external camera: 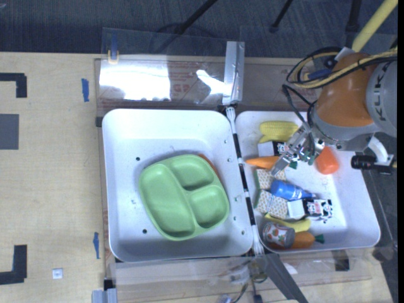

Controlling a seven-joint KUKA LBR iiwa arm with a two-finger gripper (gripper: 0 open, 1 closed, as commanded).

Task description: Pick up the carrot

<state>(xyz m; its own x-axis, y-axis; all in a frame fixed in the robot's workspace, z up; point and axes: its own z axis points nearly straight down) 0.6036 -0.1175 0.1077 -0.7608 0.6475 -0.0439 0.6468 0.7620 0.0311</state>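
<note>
Where bench bears white bins, dark floor behind.

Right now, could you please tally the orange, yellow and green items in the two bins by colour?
Orange: 3 (upper carrot, lower carrot, round orange fruit)
Yellow: 2 (corn cob, banana)
Green: 1 (divided plate)
Total: 6

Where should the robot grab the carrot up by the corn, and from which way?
Best guess: pinch the carrot across its thick middle, coming straight down from above. It lies flat and long, running left to right in the right bin, so its long sides are free. The bin wall is close at its left end, and the hand is already at its right end.
</note>
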